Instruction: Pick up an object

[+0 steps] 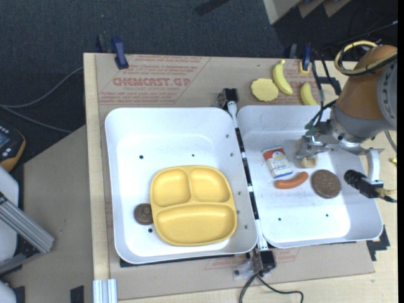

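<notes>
Two shallow white bins sit side by side on a bench, and we look down on them at a slant from a single fixed camera. The left bin [126,131] holds a yellow divided plate [192,204] with a small brown disc [144,214] touching its left edge. The right bin [278,229] holds a small red-and-white carton [277,162], an orange sausage [291,180] just below it, a round brown cookie [326,184] to the right of the sausage, and a small pale piece [308,161] near the top.

The grey arm with its orange band reaches in from the right, and the pincer [309,148] hangs low over the right bin, directly above the small pale piece. We cannot tell whether the pincer is apart or together; the wrist hides it.

We judge the task as not yet done: nothing is lifted, and every item lies flat on a bin floor. The pale piece seems the likely target, lying right beneath the pincer, with the carton just to the left and the sausage and cookie a little below. A secure grasp and a lift are left.

Beyond the bins, two bananas [283,77] and a yellow lump [265,89] rest on the bench.
</notes>
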`<state>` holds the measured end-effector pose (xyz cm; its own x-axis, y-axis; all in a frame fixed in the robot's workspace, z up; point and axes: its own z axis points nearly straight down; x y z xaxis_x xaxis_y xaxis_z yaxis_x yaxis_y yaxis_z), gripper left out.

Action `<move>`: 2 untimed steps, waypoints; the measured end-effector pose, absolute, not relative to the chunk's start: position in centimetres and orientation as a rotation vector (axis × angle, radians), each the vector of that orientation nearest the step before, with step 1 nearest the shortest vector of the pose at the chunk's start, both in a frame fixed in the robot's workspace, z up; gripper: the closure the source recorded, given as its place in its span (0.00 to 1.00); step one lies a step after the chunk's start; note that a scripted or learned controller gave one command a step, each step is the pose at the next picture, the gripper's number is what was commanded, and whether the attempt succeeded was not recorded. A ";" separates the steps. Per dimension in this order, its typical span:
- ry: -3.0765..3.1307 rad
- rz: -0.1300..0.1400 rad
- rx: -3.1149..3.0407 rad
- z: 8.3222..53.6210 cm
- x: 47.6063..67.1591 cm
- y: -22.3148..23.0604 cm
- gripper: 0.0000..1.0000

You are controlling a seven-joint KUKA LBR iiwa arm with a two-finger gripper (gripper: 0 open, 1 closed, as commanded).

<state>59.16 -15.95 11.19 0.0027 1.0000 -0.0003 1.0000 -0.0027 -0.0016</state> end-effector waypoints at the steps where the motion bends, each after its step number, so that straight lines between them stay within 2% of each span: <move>1: -2.226 -0.015 -2.227 9.0 57.7 -17.5 0.00; 2: -2.231 -0.014 -2.234 9.1 53.2 -19.4 0.00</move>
<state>53.22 -19.36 9.13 0.0014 1.0000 -0.0045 0.9999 -0.0014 0.0168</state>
